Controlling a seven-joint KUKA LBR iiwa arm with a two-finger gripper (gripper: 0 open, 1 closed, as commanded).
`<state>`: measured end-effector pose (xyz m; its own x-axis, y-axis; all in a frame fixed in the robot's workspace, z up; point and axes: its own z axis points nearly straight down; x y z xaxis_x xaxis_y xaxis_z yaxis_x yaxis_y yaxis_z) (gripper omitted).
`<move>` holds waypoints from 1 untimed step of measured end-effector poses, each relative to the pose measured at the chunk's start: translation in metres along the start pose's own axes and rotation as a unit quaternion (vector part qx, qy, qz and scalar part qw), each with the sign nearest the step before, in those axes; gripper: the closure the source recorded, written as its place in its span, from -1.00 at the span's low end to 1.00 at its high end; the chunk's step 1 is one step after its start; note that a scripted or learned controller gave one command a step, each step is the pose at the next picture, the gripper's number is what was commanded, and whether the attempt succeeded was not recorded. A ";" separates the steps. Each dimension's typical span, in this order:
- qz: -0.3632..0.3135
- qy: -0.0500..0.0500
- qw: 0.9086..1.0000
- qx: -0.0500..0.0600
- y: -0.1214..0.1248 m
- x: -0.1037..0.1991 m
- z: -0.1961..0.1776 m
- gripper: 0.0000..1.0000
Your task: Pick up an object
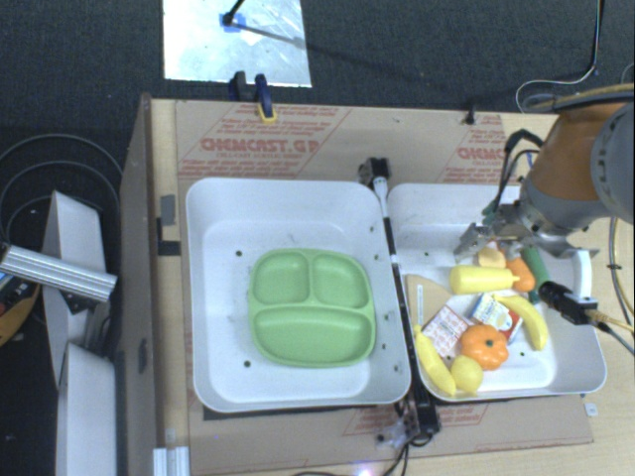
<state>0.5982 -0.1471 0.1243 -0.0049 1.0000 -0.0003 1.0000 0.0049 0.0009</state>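
Grey arm (585,167) sets its gripper (488,234) low in the right bin (437,216); whether it grips, I cannot tell. Just below it lie a yellow block (483,279) and carrot (522,273)

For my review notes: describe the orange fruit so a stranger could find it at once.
Look in the right bin, among the pile of toy food near its front edge. The orange sits between two bananas, beside a lemon. It is the only round, orange item with a green stem.
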 end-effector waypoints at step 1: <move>0.000 0.000 1.000 0.000 -0.009 0.013 0.028 -1.00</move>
<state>0.5893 -0.1344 0.0967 -0.0042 1.0000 -0.0003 1.0000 0.0042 0.0007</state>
